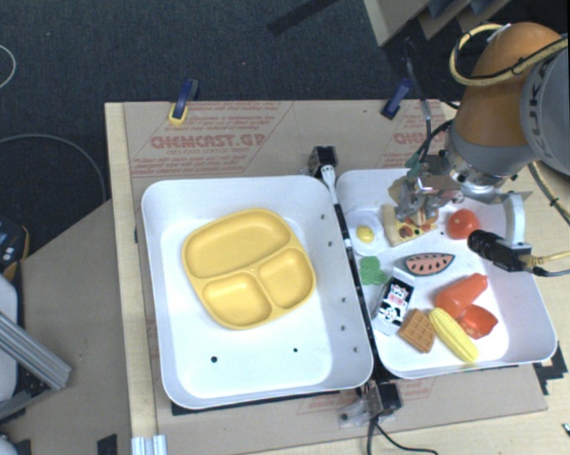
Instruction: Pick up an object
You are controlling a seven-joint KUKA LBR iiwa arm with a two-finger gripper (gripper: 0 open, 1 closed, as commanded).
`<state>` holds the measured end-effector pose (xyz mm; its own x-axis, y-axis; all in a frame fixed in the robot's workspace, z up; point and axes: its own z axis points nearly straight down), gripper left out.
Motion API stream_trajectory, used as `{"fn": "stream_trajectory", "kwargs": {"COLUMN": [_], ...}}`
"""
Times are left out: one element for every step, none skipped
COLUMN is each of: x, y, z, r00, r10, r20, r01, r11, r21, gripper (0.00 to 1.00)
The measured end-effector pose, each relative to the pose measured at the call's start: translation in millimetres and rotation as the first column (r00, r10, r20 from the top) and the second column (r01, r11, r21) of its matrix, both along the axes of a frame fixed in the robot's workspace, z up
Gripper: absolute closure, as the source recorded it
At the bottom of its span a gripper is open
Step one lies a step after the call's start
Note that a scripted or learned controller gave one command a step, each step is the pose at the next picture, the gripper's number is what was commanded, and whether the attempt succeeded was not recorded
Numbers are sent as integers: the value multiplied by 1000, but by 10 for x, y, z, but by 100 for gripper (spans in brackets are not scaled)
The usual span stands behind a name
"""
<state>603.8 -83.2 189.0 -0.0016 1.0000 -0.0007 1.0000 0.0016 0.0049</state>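
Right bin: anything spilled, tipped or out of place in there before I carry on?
Nothing stands out. The toy food lies loose inside the right bin, none over its rim: corn, waffle, watermelon slice, tomato. The gripper is low over the bin's far end. The yellow tray sits flat in the left bin.

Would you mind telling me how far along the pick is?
Done: the gripper is down in the right bin, above the food piece at its far side. In hand: nothing visibly lifted. Left: grasp and raise one object; tomato, watermelon and corn lie untouched.
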Motion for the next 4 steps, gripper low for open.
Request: {"fn": "stream_trajectory", "kwargs": {"x": [9, -132, -158, -213], "y": [2, 553, 844, 728], "z": [377, 464, 384, 298], "r00": [1000, 1000, 1000, 1000], "r10": [-1, 3, 2, -3], "r20": [-1, -7, -8, -8], "r01": [1, -3, -2, 3], "r11": [1000, 1000, 1000, 1000], "r21": [0, 3, 2, 1], "gripper": [100, 100, 100, 100]}}
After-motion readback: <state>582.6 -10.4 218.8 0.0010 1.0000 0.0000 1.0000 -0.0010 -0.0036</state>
